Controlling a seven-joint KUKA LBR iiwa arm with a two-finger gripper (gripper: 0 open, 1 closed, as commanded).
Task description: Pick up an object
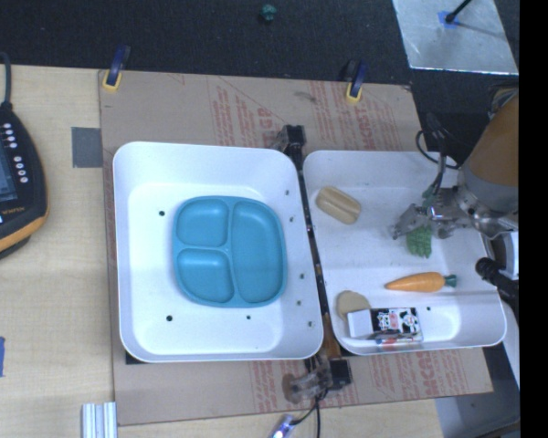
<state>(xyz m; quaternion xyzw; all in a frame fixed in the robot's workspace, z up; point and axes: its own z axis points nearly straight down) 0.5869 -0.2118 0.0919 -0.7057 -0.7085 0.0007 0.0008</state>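
Note:
My gripper reaches in from the right over the right bin, near its right side. A small green leafy toy lies right at the gripper's tip, partly covered by it. Whether it is held cannot be seen. Below it an orange carrot with a green top lies on the bin floor. A tan bread roll rests in the bin's upper left part. A flat tan piece and a small printed box sit at the bin's front edge.
The left bin holds a blue divided plate. A teach pendant lies on the bench at far left. Clamps pin the cardboard sheet at the back. The arm's orange band is at the right edge.

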